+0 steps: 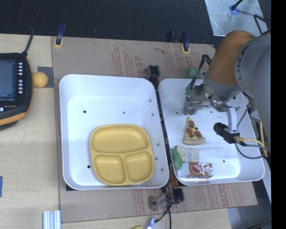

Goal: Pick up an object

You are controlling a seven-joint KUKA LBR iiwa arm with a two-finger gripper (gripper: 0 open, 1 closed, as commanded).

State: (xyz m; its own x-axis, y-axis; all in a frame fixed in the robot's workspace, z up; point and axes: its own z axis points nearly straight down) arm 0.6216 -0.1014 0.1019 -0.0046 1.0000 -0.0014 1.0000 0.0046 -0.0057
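Note:
My gripper point(190, 107) hangs over the far part of the right bin point(248, 173), just above and beyond a toy pizza slice point(193, 132). Nothing shows between its fingers. Nearer the front of the same bin lie a patterned card packet point(188, 153), a green piece point(176, 158) at its left edge and a red-and-white packet point(200, 169). The left bin point(76, 94) holds a yellow divided plate point(122, 153).
A teach pendant point(7, 89) and a yellow ball point(40, 79) lie on the bench at the left. Clamps point(185, 41) hold the cardboard at the back. A black cable point(250, 142) trails from the wrist over the right bin's right side.

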